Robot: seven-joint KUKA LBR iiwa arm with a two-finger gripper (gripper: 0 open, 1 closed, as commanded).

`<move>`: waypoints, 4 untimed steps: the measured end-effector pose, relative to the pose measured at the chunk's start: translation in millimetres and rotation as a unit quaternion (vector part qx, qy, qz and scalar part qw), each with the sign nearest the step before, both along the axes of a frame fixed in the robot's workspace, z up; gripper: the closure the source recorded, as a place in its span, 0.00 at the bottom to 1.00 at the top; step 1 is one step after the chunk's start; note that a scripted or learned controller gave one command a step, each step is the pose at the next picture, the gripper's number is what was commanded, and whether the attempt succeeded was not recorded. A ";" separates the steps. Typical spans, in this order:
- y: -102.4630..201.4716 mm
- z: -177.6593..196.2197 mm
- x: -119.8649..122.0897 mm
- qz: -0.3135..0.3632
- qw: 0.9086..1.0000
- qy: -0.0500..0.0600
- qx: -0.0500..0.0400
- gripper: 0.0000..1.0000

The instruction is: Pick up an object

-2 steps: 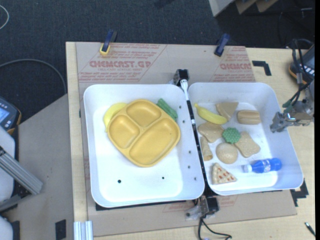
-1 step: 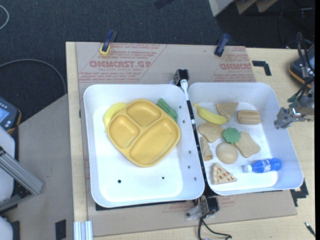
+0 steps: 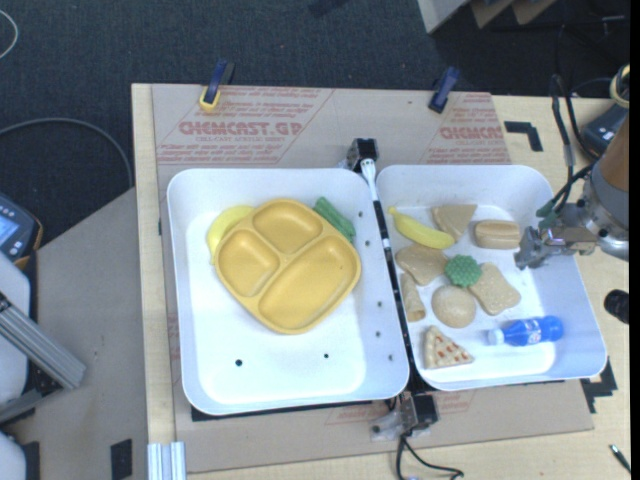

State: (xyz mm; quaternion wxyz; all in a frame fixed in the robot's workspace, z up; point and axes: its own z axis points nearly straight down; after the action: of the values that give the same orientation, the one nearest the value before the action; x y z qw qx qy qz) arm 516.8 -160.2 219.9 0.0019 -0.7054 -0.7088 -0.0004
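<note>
The grey arm (image 3: 612,183) reaches in from the right, its gripper (image 3: 530,250) low over the right bin's (image 3: 570,363) right side beside a bread roll (image 3: 496,233); whether the jaws are apart cannot be told.

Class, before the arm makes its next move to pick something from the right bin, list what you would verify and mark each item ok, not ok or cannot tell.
1. Gripper over right bin, at its right side: ok.
2. Nothing seen between the fingers: ok.
3. Fingers open enough: cannot tell.
4. Nearest target, bread roll, lies apart from gripper: ok.
5. Blue bottle lies clear of the other items: ok.
6. Green piece touches neighbours, crowded: not ok.
</note>
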 end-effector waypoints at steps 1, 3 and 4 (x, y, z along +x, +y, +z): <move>54.2 -9.1 -3.7 0.000 1.000 0.000 0.000 1.00; 166.9 -5.5 -17.1 0.001 1.000 0.000 0.000 1.00; 201.3 -3.3 -12.9 0.000 1.000 -0.001 -0.001 1.00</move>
State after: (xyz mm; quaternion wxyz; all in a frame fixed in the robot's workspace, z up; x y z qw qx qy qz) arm 504.0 41.0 216.6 0.0002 -0.7053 -0.7089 -0.0007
